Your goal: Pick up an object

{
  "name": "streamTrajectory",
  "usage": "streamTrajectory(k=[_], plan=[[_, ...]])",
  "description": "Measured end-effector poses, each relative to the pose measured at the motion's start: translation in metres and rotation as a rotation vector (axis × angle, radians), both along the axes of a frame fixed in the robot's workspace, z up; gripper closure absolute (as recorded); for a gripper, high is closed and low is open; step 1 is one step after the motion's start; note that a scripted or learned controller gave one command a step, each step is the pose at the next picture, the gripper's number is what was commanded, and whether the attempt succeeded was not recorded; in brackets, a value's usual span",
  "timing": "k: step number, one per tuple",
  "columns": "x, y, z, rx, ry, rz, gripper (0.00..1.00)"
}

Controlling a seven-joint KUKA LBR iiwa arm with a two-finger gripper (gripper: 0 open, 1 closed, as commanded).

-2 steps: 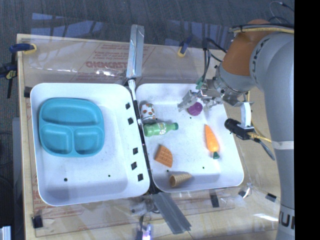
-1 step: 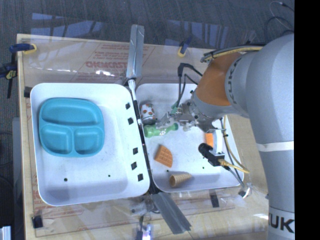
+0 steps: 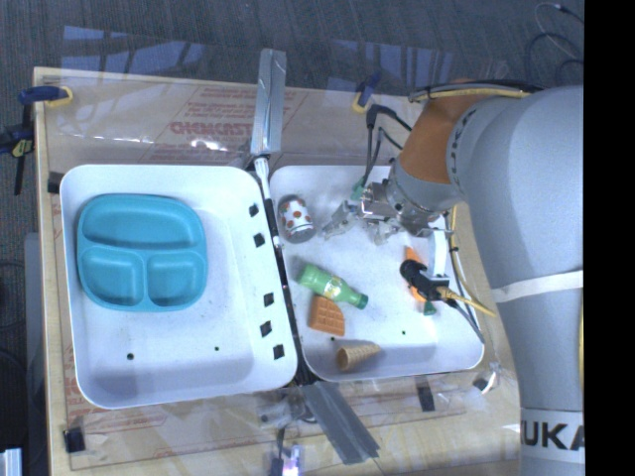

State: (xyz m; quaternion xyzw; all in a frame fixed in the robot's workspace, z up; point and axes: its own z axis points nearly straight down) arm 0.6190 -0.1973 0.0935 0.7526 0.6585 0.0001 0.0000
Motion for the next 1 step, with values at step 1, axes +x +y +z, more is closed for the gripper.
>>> streamTrajectory(k=[1], plan=[[-0.067, 0.04, -0.0023, 0.001, 0.004, 0.123, 0.0]])
